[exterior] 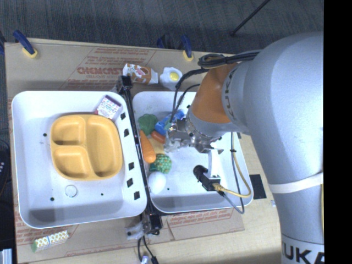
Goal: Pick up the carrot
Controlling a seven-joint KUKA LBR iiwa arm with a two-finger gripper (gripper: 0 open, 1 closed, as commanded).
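The carrot (147,147) is a slim orange piece lying along the left wall of the right bin (181,198), next to the divider. My gripper (171,137) hangs low in that bin, just right of the carrot's upper half, over a cluster of toy food. The grey arm with its orange band (212,100) covers the bin's right side and hides the fingers from above. Nothing shows between the fingers.
Around the carrot lie a dark green vegetable (146,122), a blue piece (161,126), a green knobbly item (161,162) and a white egg (157,181). The left bin (33,202) holds a yellow divided plate (87,146) and a small packet (109,106). A cable (231,191) loops by the wrist.
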